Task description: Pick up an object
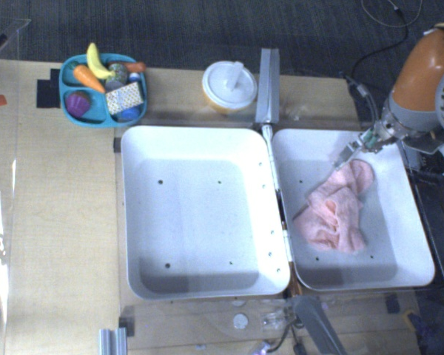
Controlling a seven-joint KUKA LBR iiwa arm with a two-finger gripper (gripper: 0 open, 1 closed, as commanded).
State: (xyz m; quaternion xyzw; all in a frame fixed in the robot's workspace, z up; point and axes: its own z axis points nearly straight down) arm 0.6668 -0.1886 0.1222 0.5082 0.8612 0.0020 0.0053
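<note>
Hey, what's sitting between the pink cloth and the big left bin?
In the camera view, only bare white floor of the right bin and the two bins' adjoining rims lie between the pink cloth and the left bin.

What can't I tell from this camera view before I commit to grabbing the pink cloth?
- Tool: too small and blurred in the camera view to judge its state or whether it touches the pink cloth.
- Under the pink cloth: its own folds hide anything beneath it in the right bin.
- Arm: cut off by the right edge.
- Blue tray items: too small to identify surely.
</note>
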